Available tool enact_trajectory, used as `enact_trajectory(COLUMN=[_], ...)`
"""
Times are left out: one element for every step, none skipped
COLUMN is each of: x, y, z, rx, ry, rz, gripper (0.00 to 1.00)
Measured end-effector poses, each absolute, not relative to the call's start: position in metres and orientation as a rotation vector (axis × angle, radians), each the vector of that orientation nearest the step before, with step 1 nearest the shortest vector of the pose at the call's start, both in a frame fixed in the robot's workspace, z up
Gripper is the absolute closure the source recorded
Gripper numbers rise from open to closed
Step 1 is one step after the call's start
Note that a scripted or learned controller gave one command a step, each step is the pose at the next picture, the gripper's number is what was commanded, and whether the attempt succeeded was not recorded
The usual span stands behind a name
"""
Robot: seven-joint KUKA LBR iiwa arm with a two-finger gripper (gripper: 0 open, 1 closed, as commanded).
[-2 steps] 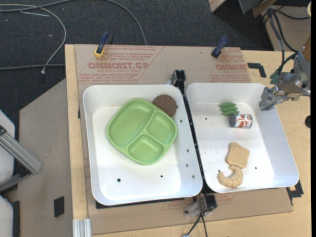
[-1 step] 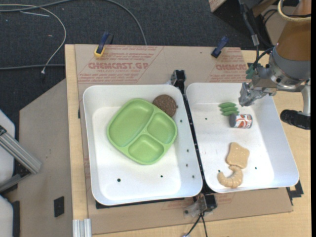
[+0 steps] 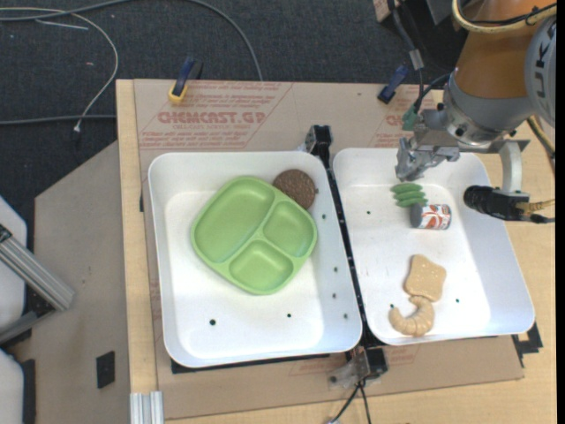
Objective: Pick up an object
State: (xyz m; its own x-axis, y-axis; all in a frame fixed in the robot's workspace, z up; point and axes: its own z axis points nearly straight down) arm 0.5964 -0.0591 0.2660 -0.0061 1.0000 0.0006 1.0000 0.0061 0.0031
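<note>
A small green ridged object lay in the right bin, touching a red-and-white can; it looked light and probably slick, best pinched across its short sides. The hand hung just above it; whether it gripped anything, I cannot tell. Nearer sat two tan pieces. The left bin held a green divided plate and a brown disc

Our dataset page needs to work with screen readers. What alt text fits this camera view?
A robot gripper hangs just above a small green object in the right bin, which also holds a can, a cracker and a curved pastry. The left bin holds a green divided plate and a brown cookie.
</note>
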Motion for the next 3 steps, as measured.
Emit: enact_trajectory(x=[0.603, 0.623, 0.632], y=[-0.013, 0.031, 0.081], z=[0.262, 0.246, 0.244], rx=[2.215, 2.215, 2.215], ry=[2.227, 2.227, 2.227], rz=[0.003, 0.003, 0.004], gripper=[1.00, 1.00, 1.00])
